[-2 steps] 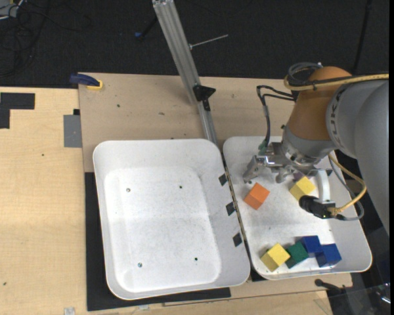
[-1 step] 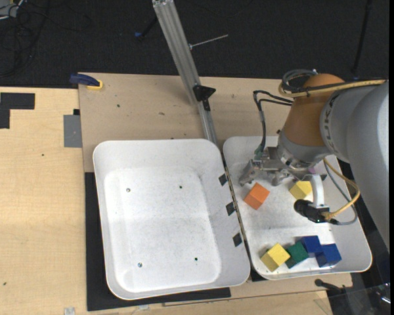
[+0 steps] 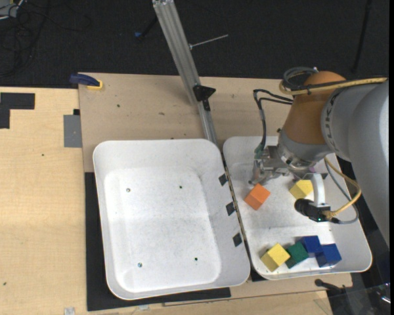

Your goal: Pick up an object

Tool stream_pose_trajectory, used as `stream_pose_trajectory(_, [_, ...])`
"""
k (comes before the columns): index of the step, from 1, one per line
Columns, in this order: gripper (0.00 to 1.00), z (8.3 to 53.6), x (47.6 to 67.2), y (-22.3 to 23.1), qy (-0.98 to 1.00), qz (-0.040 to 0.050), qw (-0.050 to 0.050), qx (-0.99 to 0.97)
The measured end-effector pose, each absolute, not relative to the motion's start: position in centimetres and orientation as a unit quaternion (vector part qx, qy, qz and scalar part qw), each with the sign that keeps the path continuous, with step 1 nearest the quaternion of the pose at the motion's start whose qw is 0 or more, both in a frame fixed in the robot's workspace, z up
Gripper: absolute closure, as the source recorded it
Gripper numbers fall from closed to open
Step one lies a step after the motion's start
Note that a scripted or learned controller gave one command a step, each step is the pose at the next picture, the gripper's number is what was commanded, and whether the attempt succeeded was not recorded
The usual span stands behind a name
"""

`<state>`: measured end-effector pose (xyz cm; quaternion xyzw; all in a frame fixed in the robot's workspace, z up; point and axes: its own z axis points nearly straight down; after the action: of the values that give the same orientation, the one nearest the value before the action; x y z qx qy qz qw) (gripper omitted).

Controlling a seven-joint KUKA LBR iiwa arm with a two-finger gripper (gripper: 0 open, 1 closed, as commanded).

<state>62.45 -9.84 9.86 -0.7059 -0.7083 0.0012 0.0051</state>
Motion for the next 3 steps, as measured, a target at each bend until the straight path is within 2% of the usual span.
stream_pose_trajectory(1, [1.00, 15.4, 61.8, -10.6, -0.705, -0.0007, -0.001, -0.709])
stream_pose_trajectory(2, [1.00, 20.7, 61.9, -10.8, -0.707, -0.0009, -0.001, -0.707])
stream_pose_trajectory(3, [1.00, 20.1, 61.5, -5.7, -0.709, 0.0008, 0.002, -0.706])
